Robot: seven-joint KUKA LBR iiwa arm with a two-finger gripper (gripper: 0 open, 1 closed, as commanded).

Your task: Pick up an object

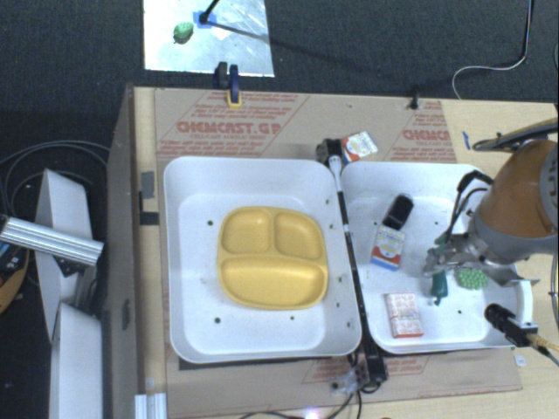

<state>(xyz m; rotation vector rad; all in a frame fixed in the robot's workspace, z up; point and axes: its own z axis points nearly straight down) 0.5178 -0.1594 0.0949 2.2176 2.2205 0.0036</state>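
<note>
The right bin [419,182] holds several small things. A black oblong object [399,209] lies towards the back, with a blue, white and orange box [387,248] just in front of it. A pale pink packet [403,314] lies near the front wall. A green knobbly ball [472,278] sits at the right. My gripper [437,264] is low in this bin, left of the green ball. A small teal object [438,287] is right under its tip. Whether the gripper has hold of it is hidden.
A yellow divided plate [271,257] sits in the left bin [188,234]. A small orange and white packet [358,145] lies on the cardboard behind the bins. The arm's orange band [524,199] hangs over the right bin's right side.
</note>
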